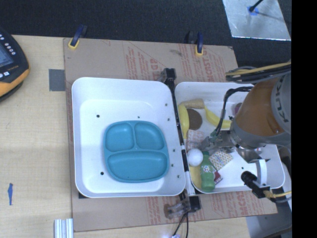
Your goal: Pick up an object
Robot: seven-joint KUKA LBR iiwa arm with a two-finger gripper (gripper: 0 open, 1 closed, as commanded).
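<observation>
Two bins: sitting side by side on the bench, both shallow, white, hard and glossy plastic with rounded corners.
Left bin: carrying a teal sectioned plate — smooth moulded plastic, rounded rectangle, three compartments, lying flat and well apart from the arm.
Right bin: holding the loose clutter the task is drawing from.
White ball: lying near the bin's left wall, small, round, matte-looking; likely to be rolling away if nudged.
Green item: resting just below the ball, soft-edged, shape too blurred to name.
Yellow banana-like pieces: curving along the upper left of the bin, smooth skin; a brown rounded thing is lying beside them.
Patterned packet: flat, crinkly-looking, lying just under the wrist.
Claw: reaching down over the middle of the clutter, between the ball and the packet; whether it is wide or narrow I cannot tell, and nothing is visibly gripped.
Arm: grey with an orange band, leaning in from the right and covering part of the bin.
Step in hand: seemingly descending onto a target — no object lifted yet.
Next move: calling for a clean closure on one item, likely the packet or ball, then a straight lift.
</observation>
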